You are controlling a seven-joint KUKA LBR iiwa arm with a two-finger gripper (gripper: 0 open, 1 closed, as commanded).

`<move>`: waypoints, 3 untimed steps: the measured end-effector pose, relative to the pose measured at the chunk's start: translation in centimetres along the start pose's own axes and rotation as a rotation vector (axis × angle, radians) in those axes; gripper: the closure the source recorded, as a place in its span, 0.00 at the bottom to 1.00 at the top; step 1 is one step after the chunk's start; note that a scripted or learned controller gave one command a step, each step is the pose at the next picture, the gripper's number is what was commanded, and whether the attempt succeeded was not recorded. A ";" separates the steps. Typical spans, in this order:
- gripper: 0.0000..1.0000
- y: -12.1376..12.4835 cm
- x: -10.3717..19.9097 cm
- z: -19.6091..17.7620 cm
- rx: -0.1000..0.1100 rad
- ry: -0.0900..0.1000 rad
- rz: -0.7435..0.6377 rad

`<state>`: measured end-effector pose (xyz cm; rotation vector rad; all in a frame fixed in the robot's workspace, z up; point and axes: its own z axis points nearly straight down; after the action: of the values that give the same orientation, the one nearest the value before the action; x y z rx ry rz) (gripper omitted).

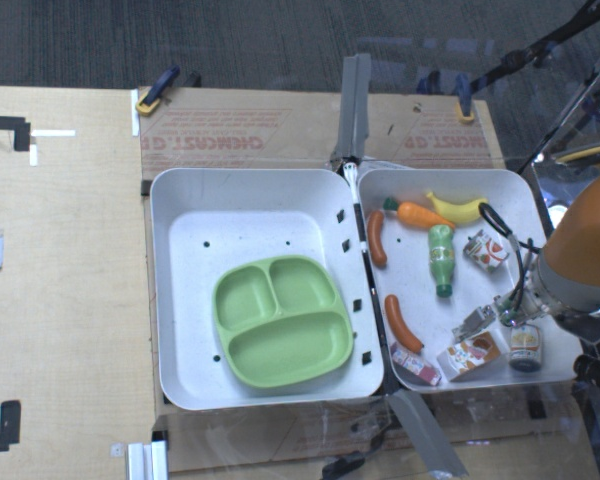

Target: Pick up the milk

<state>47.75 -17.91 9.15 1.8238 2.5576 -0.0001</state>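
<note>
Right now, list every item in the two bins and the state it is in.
Plate: flat in left bin, nothing on it.
Bottle: lying on its side.
Banana: lying by the far wall.
Carrot: lying beside banana.
Sausages: both lying flat.
Milk: lying flat, not gripped.
Pincer: just above milk.

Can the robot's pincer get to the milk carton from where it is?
Probably yes. The pincer hangs just above the milk carton in the right bin. Nothing lies on top of the carton, though a can and a small packet crowd its sides.
</note>
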 end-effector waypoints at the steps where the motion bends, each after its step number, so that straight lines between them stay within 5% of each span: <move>1: 0.00 1.1 3.1 0.0 0.001 0.001 -0.095; 2: 0.00 -1.3 -4.0 0.0 -0.001 0.001 -0.007; 3: 0.00 0.2 0.5 0.0 0.000 0.000 -0.203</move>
<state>47.81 -17.38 9.17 1.5555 2.7291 0.0007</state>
